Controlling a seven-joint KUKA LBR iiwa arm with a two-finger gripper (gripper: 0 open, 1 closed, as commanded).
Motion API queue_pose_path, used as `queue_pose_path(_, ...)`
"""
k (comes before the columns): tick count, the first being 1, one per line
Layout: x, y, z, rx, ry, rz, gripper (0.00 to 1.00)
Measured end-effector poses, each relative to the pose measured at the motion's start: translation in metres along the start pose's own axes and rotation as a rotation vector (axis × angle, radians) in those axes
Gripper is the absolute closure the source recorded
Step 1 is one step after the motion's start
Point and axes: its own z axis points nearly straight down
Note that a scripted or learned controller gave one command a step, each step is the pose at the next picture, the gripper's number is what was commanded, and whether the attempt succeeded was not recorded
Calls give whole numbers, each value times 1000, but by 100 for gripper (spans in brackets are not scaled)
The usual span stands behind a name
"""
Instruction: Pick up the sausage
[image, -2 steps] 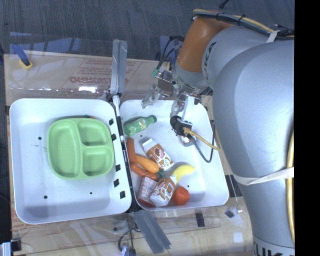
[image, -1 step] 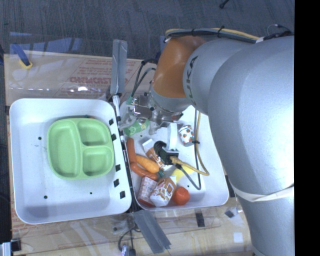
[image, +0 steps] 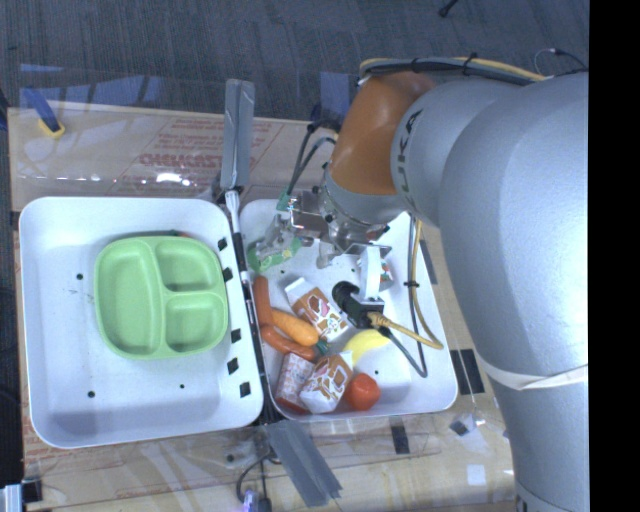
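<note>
Slim reddish-brown sausage (image: 262, 300) lying lengthwise at left edge of right shallow white bin (image: 432, 385), just beside orange carrot (image: 292, 327), printed snack cartons (image: 318, 311) crowding close. Two-finger gripper (image: 345, 245) low over bin's upper part, near sausage but apart from it. Jaws: open or closed, cannot tell. Probably light, smooth, slightly yielding, prone to roll. Best pinched across mid-length, clear of carrot and bin wall.

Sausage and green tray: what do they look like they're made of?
The sausage looks like moulded toy plastic: smooth, evenly reddish-orange, faintly shiny, though the view is too coarse to rule out rubber. The green tray seems rigid plastic with a matt finish, going by its uniform pale green colour and rounded moulded compartments.
</note>
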Motion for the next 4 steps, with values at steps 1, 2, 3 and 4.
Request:
queue_pose_path(1, -76, -31, 101, 0, 0, -8, 0)
queue_pose_path(2, -54, 28, 81, -2, 1, 299, 0)
queue_pose_path(3, -52, 28, 72, 1, 2, 292, 100)
queue_pose_path(4, -52, 28, 72, 1, 2, 292, 0)
